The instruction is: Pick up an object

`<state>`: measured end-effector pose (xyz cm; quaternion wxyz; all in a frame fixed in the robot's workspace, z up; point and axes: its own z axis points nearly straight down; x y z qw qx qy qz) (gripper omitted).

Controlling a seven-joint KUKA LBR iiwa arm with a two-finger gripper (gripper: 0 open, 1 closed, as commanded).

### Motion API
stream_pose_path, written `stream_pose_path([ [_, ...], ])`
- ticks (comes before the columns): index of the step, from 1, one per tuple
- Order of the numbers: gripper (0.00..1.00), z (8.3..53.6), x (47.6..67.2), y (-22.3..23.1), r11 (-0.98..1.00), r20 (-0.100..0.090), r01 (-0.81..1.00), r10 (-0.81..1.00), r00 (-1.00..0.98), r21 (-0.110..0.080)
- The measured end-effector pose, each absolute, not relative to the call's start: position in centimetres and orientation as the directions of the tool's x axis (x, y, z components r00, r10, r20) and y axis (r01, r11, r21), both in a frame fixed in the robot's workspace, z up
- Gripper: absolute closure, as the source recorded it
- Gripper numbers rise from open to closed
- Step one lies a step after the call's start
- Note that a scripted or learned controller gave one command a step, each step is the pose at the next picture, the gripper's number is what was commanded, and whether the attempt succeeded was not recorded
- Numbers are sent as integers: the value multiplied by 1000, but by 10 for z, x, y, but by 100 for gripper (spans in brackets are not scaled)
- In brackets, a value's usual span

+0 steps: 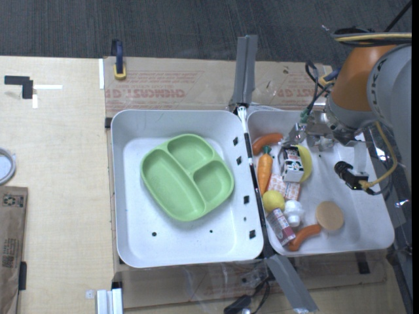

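1. You see two white bins side by side on the desk (59, 129): the left bin (124, 195) and the right bin (366, 231).
2. The left bin holds a green plate (186, 175) with three compartments, lying flat and slightly turned, near the bin's middle.
3. The right bin holds a cluster of small things along its left side, close to the wall between the bins.
4. A carrot (264, 171) lies lengthwise by that wall, with a sausage (267, 140) just beyond it at the far end.
5. A banana (305, 163) curves beside a small black-and-white box (293, 165), both toward the far middle of the right bin.
6. A lemon (273, 201) sits nearer, touching a patterned packet (287, 187); a small bottle (283, 224) with a white cap lies just near of them.
7. A second orange sausage (303, 237) lies by the near wall, and a tan round disc (329, 216) sits just right of it.
8. The arm (366, 77) reaches in from the right, its orange band above the far right corner of the right bin.
9. The claw (300, 135) hangs over the far part of the right bin, just above the banana and box; you cannot tell how it stands, and nothing shows between its tips.
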<state>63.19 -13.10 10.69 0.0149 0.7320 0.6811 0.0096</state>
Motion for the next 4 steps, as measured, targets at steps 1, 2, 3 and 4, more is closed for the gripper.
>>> stream_pose_path([
  [1, 0, 107, 623, -126, -109, -3, 993, 994, 110, 36],
  [2, 0, 90, 620, -113, -113, -1, 994, 994, 113, -2],
  [3, 100, 96, 619, -114, -112, -2, 994, 994, 112, -7],
  [4, 100, 197, 574, -60, -41, -1, 999, 999, 41, -6],
])
